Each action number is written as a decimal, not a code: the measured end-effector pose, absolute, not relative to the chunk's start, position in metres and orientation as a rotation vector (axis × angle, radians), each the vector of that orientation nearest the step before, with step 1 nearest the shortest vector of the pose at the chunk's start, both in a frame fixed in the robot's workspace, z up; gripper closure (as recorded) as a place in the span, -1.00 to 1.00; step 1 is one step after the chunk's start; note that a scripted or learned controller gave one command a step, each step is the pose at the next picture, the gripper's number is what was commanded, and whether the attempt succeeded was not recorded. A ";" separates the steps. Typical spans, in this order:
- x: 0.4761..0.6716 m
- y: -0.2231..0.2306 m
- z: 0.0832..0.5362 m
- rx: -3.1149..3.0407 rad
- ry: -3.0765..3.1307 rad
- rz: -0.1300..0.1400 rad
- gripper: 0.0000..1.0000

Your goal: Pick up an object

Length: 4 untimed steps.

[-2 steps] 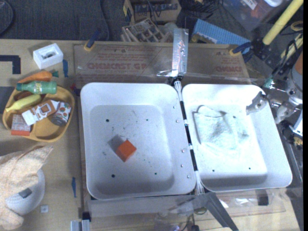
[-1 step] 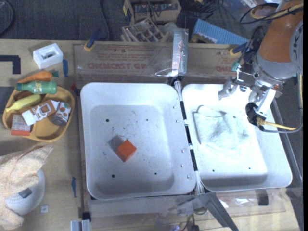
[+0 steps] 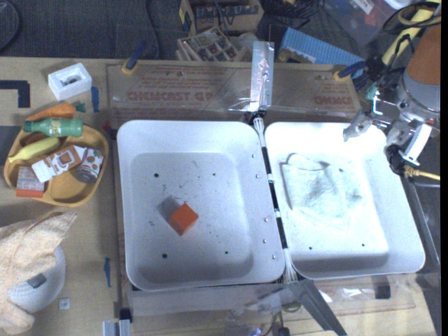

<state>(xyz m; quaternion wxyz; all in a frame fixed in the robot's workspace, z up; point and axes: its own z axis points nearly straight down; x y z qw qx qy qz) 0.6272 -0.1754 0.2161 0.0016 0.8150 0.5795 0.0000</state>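
Well apart from the end effector [image 3: 392, 135], orange block [image 3: 184, 218] lies in left bin [image 3: 140, 145].

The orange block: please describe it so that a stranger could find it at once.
Of the two white bins side by side, take the left bin. On its floor, a little left of centre, lies the orange block. It is the one bright thing there, a small cube beside a grey patch.

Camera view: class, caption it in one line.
Arm at the right bin's far corner; orange block in the left bin.
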 end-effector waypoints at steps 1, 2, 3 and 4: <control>0.581 -0.216 0.135 2.382 2.051 -0.001 -1.00; 0.607 -0.204 0.154 2.341 2.089 0.003 -1.00; 0.668 -0.152 0.108 2.446 1.966 0.001 -1.00; 0.635 -0.206 0.141 2.377 2.054 -0.001 -1.00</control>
